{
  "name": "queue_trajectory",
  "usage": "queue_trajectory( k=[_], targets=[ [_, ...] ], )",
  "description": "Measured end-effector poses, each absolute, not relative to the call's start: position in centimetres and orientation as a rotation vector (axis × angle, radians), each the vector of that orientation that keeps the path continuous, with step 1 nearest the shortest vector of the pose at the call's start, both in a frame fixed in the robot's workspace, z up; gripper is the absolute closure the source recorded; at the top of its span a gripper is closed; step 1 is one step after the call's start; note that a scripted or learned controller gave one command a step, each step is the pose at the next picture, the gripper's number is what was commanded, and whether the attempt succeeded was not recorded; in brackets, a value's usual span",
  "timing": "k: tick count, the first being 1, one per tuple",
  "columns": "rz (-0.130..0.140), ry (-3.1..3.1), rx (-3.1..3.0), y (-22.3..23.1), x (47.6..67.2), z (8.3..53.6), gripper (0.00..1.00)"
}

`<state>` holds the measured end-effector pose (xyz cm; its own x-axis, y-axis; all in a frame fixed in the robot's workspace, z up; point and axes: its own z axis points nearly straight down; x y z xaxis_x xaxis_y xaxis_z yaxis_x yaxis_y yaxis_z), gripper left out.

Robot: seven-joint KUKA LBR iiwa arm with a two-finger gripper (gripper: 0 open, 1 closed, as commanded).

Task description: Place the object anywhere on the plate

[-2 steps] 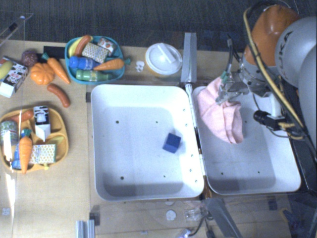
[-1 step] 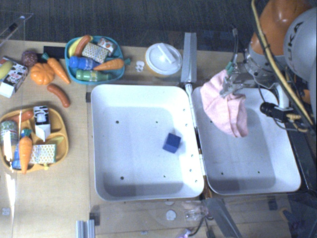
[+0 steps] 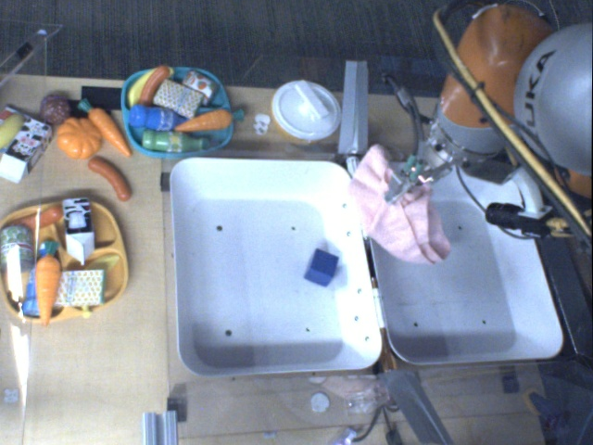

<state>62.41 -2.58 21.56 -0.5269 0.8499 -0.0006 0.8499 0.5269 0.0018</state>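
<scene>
I see the gripper (image 3: pixel 410 176) over the inner edge of the right bin (image 3: pixel 519 341), its jaws pinching a pink cloth (image 3: pixel 403 221) that hangs from them and drapes across the wall between bins. A blue cube (image 3: pixel 321 267) lies alone in the left bin (image 3: pixel 213 341), well apart from the cloth.
</scene>
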Motion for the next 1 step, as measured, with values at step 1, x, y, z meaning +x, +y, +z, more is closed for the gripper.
queue_trajectory(
  k=[1],
  targets=[
    [0.003,2.993,0.947,0.83,58.83,21.04,1.0]
  ],
)
